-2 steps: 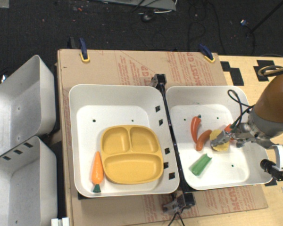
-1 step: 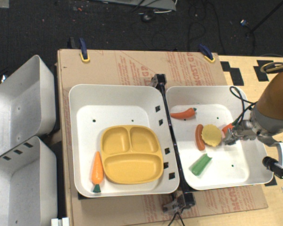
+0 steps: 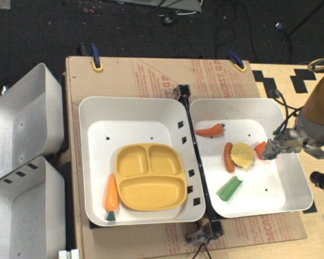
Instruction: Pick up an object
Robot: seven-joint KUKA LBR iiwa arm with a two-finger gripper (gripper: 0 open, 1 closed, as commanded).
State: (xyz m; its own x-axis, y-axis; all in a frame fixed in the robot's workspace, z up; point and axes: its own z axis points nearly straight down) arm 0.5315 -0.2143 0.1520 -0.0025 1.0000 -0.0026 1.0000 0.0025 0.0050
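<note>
I see the dark two-finger gripper (image 3: pixel 268 151) low over the right side of the right white bin (image 3: pixel 270 201), at the right of the frame, below the grey wrist and orange band of the arm (image 3: pixel 317 115). I cannot tell how its tips are set; they are too small and dark. A small red-orange piece (image 3: pixel 261 148) lies right against the gripper tip; whether it is gripped I cannot tell.

Just left of it lies a yellow rounded toy food item (image 3: pixel 242 155), touching an orange-red sausage-shaped toy (image 3: pixel 228 157) on its left. Above these, near the bin's upper left, lies a red chilli pepper toy with a green stem (image 3: pixel 210 129). Below them lies a green oblong block (image 3: pixel 229 189), tilted.

The left white bin (image 3: pixel 97 117) holds a yellow three-compartment plastic plate (image 3: pixel 150 176), with an orange toy carrot (image 3: pixel 111 194) just beside its left edge.
</note>
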